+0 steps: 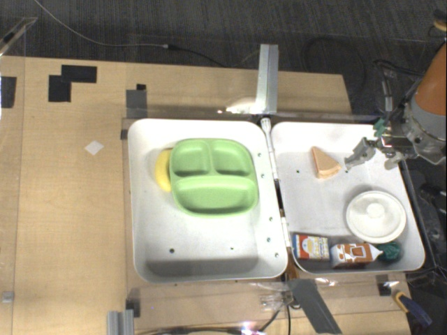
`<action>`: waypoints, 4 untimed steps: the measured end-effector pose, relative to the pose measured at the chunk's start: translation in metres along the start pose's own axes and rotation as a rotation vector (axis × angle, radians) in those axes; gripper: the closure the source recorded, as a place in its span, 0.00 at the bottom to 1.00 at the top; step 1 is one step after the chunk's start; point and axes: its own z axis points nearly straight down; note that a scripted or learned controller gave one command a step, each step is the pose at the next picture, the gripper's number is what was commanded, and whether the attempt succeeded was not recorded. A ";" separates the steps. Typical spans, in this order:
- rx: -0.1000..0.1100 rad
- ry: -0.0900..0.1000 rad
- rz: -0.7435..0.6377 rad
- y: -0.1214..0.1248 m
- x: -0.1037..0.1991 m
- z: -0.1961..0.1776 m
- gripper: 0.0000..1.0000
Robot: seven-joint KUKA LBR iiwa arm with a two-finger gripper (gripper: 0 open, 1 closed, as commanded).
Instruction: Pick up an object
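I see the gripper (371,152) hovering over the right bin (307,208), fingers spread and holding nothing. The tan wedge (325,163) lies just beside it, left of the fingertips.

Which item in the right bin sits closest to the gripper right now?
The tan wedge, lying just left of the gripper. The white round lid sits lower, and the two cartons lie along the bin's bottom edge.

A pale wooden bench (63,208) with black tape patches (70,81) sits on dark carpet (174,9).
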 end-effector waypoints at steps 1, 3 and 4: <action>0.002 0.000 0.085 0.058 -0.006 0.108 0.00; -0.007 -0.005 0.138 0.108 0.029 0.147 1.00; -0.001 0.001 0.197 0.081 0.106 0.060 1.00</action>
